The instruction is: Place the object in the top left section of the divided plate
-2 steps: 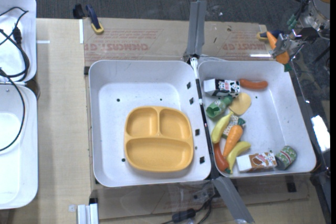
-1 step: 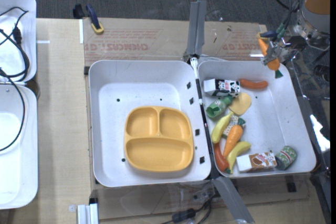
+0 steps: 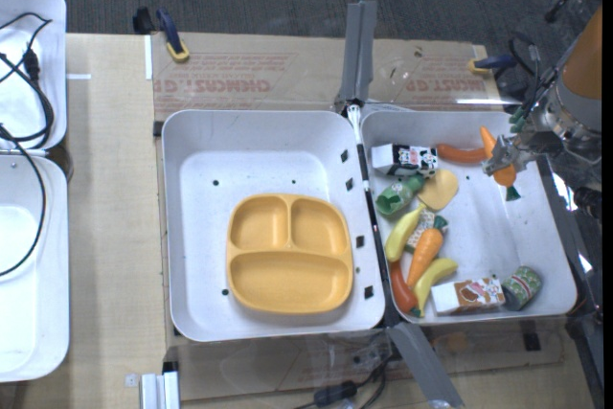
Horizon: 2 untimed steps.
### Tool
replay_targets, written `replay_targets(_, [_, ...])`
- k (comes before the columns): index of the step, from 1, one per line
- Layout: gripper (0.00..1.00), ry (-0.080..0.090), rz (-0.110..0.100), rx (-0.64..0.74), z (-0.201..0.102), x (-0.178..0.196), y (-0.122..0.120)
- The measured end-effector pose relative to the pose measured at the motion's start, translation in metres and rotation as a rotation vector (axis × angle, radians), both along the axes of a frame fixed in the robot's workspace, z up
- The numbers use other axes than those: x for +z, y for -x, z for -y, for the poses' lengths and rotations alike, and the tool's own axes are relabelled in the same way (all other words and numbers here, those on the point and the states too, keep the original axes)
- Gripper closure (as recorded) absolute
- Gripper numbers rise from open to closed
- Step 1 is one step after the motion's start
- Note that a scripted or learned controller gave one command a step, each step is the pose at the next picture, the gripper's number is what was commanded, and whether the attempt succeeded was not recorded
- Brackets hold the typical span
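Gripping a small orange toy (image 3: pixel 505 173), the tool (image 3: pixel 505 163) hangs over the right bin (image 3: pixel 556 215), near its far right side. We see the yellow divided plate (image 3: pixel 289 254) lying in the left bin (image 3: pixel 192 206), its top left section bare, well apart from the toy.

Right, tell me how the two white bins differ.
The left bin holds a single thing, a yellow divided plate; the right bin holds a heap of toy food, among them a carrot, a banana and a small carton. The gripper hangs over the right bin, not the left. Both are shallow, white and sit side by side.
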State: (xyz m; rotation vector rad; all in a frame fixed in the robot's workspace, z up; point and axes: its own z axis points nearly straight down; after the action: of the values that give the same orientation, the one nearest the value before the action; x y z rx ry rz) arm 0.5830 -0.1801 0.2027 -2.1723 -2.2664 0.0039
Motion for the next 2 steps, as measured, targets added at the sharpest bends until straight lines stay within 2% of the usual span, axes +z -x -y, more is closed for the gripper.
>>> replay_targets(1, [1.00, 0.000, -0.001, -0.296, -0.045, 0.007, 0.053])
replay_targets(2, [1.00, 0.002, -0.002, -0.457, -0.047, -0.070, 0.044])
